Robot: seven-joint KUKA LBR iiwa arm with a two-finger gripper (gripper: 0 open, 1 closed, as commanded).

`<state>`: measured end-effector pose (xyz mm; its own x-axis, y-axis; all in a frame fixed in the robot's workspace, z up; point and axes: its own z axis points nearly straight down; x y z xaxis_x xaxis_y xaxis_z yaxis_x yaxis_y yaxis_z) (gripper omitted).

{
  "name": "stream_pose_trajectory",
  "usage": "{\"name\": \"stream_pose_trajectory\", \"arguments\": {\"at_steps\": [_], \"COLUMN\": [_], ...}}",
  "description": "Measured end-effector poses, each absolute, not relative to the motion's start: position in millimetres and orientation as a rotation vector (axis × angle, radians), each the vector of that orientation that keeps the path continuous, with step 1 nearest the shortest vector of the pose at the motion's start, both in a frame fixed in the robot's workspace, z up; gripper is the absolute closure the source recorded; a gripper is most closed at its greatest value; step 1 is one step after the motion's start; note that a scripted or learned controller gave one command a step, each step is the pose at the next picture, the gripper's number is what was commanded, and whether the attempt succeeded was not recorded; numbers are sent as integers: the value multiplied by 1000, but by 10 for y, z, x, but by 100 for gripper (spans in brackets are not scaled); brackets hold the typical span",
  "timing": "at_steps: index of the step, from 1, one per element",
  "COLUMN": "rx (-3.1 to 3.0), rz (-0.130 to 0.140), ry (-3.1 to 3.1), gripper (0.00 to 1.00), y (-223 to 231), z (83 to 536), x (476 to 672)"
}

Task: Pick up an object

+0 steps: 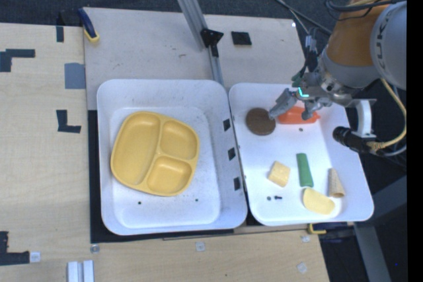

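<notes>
My gripper [295, 109] hangs over the far end of the right bin [350, 211], its fingers [281, 104] spread open. A flat orange object [292, 118] lies right under it on the bin floor, partly hidden by the fingers; nothing is clamped. Just left of the gripper sits a round brown disc [260, 122]. Toward the near end of the bin lie a pale yellow cube [279, 174], a green stick [304, 170], a tan cone [336, 183] and a yellow curved piece [318, 201].
The left bin [112, 96] holds a yellow divided plate [155, 153]. A metal pole [188, 0] slants up from between the bins at the back. Cables [370, 139] hang off the arm beside the right bin's far right rim.
</notes>
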<state>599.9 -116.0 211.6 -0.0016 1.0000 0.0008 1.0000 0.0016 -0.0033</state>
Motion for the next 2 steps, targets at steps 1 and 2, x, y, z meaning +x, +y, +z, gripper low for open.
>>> {"name": "stream_pose_trajectory", "arguments": {"at_steps": [1, 2], "rx": [-2219, -2218], "rz": [1, 7], "ry": [-2223, -2220], "gripper": [0, 0], "y": [-1160, -1208], "z": [2123, 1642], "x": [6004, 6057]}}
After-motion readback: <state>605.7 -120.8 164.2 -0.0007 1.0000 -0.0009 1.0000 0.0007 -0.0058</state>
